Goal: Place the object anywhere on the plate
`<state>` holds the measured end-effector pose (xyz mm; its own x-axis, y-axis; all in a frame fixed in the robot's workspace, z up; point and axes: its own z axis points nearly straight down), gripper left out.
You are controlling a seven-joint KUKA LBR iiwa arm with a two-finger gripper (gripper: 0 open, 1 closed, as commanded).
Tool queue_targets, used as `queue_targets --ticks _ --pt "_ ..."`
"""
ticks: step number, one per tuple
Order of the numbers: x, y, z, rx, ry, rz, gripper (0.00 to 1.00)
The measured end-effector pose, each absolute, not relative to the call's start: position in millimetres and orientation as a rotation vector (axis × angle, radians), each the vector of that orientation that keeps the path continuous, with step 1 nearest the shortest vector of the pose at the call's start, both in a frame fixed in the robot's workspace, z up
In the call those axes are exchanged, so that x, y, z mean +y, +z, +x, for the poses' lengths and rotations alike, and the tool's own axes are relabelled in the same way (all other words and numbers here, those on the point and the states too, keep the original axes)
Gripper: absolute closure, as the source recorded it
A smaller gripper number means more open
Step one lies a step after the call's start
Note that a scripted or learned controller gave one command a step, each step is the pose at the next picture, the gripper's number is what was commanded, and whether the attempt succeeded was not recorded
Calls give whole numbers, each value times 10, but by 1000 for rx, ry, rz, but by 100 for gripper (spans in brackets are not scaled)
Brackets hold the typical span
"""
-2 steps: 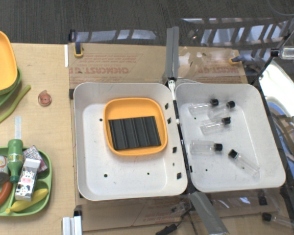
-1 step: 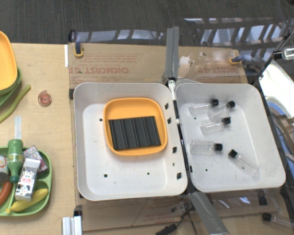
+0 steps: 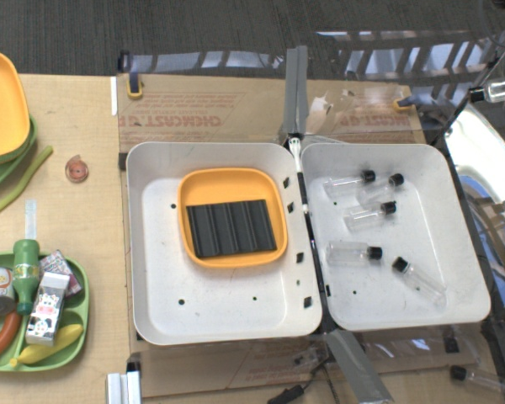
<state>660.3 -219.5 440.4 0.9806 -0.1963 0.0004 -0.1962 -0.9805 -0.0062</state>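
— While looking down at the desk (image 3: 76,124), seeing what in the left bin (image 3: 227,310)?
— Orange plate (image 3: 232,177), flat on the bin floor, a little toward the far side. Dark ridged slab (image 3: 232,228) lying flat on it, wholly within the rim, long side running left to right.
— And in the right bin (image 3: 379,305)?
— Five clear vials (image 3: 372,215) with black caps, scattered on their sides, apart from one another.
— Gripper spread or pressed together?
— Cannot tell.
— Outside the bins?
— At the desk's near left, a green divided tray (image 3: 76,343) crowded with toy food and small bottles. At the far left edge, another orange dish (image 3: 0,108) stacked on a green one. Brown cardboard (image 3: 202,112) under and beyond both bins.
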Motion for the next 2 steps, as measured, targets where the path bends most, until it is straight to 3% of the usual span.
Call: queue_targets --ticks 1,2 --pt "-2197 4402 6602 310 0 -3119 0" --pt "-2205 4402 6113 309 2 -3119 0"
